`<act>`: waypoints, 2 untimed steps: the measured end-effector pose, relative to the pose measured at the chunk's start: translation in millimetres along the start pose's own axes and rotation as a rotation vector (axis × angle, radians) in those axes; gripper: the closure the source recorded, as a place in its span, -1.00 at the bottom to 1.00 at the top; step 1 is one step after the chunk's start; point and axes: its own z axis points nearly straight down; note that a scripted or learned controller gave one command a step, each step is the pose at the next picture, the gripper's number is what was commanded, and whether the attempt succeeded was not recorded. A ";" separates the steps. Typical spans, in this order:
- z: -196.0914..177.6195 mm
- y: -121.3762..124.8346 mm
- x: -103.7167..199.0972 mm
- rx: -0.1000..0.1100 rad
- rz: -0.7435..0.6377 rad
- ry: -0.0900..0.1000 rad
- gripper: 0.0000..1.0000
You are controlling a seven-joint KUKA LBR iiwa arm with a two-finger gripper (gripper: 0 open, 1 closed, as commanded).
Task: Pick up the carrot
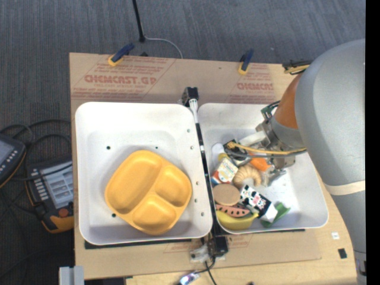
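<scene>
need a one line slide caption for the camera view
Arm's gripper low in the right bin over the carrot among cluttered toy food; yellow tray sits in the left bin.

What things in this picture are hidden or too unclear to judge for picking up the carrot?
- Carrot: a short orange piece shows in the camera view; the gripper covers the rest.
- Gripper: its fingers are lost among cables and toys, so open or shut cannot be told.
- Right bin: the grey arm hides its far right corner.
- Small packet: label too small to read.

1 fixed overhead camera, slanted down on both bins (83,159)
</scene>
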 end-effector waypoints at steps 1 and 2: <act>-10.0 0.6 -0.5 0.001 0.000 -0.002 1.00; -9.9 0.6 -0.6 0.001 0.000 -0.002 -1.00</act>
